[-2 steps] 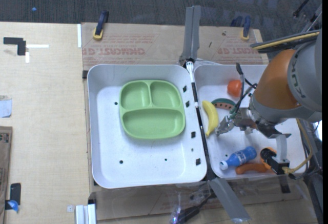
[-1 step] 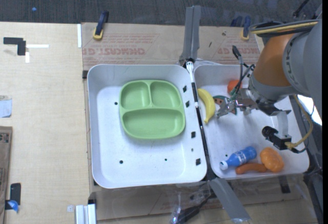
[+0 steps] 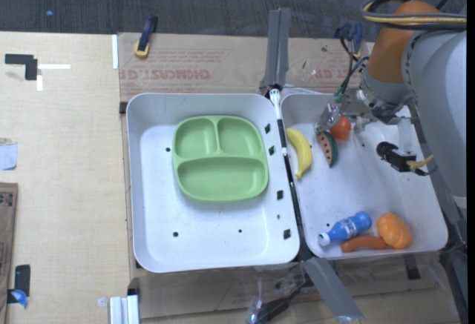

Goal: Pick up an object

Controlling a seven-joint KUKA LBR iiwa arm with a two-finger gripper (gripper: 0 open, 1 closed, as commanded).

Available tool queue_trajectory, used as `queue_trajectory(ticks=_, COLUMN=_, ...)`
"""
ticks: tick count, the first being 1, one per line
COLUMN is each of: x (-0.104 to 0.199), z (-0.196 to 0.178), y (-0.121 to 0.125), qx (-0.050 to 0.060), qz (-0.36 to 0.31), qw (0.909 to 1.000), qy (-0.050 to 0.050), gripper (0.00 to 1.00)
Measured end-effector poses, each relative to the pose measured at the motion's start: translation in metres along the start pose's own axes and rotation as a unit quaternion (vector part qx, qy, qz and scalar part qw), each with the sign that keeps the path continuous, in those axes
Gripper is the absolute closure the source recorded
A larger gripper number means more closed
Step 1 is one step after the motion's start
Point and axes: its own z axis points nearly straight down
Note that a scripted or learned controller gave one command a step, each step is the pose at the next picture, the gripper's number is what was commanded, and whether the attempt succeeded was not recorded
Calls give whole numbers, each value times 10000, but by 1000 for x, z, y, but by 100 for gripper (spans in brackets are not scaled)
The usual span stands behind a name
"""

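The arm reaches in from three o'clock and has its end effector point(image 3: 332, 116) low in the right bin point(image 3: 415, 204), near the bin's twelve o'clock wall. Right at the tip sit a small red-orange fruit point(image 3: 341, 127) and, just at its seven o'clock, a watermelon slice point(image 3: 327, 148) lying on the bin floor. The tip looks to be touching or just above the red-orange fruit, but whether it is released or clenched cannot be told from this slanted look, and nothing can be seen lifted. A banana point(image 3: 300, 152) lies at nine o'clock of the slice, close to the divider between the bins. Well apart, toward the bin's six o'clock edge, a blue bottle point(image 3: 346, 228), a carrot point(image 3: 364, 243) and an orange lump point(image 3: 393, 230) cluster together, touching. The left bin point(image 3: 148, 167) carries a green divided plate point(image 3: 220, 158). By my reading the step in hand is the descent and closing on a target, likely the red-orange fruit. The next move calls for a firm closure centred on that fruit, clear of the slice beside it, then a straight lift; a round, smooth fruit could squirt sideways.
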Motion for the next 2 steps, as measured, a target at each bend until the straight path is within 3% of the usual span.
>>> queue_trajectory(ticks=1, x=0, z=-9, y=0, qx=4, qz=-19, qw=10000, qy=-13, gripper=100)
queue_trajectory(ticks=2, x=61, z=-153, y=1, qx=-1, qz=-343, qw=9994, qy=0, gripper=100)
